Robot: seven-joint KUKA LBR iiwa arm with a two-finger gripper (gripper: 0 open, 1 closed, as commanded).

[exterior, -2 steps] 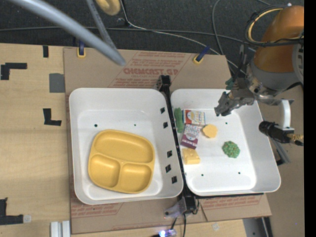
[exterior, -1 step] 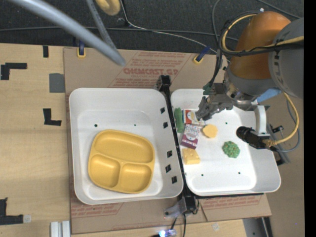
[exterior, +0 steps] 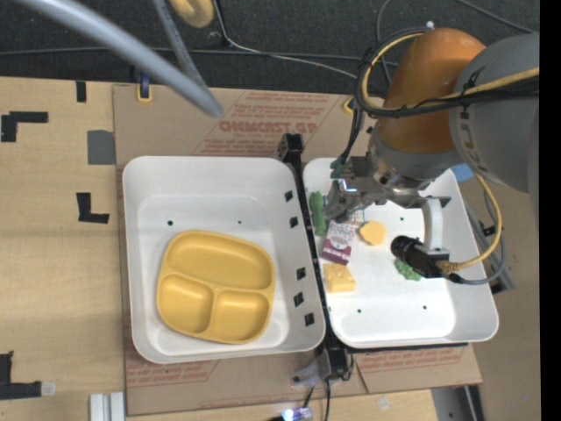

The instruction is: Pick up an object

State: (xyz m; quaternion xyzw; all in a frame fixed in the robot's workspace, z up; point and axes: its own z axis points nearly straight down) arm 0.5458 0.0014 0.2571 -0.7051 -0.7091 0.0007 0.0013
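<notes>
While the two-finger gripper (exterior: 344, 210) hangs low over the left edge of the right white bin (exterior: 456, 323), its fingertips sit among a cluster of small items: a green strip (exterior: 316, 213) just left, a purple-and-white packet (exterior: 336, 249) just below, a round yellow piece (exterior: 373, 232) to the right. A pale yellow block (exterior: 339, 277) lies further below; can't tell if the grip is open or closed. A yellow three-compartment plastic tray (exterior: 215, 285) sits in the left white bin (exterior: 140, 191), well apart.
</notes>
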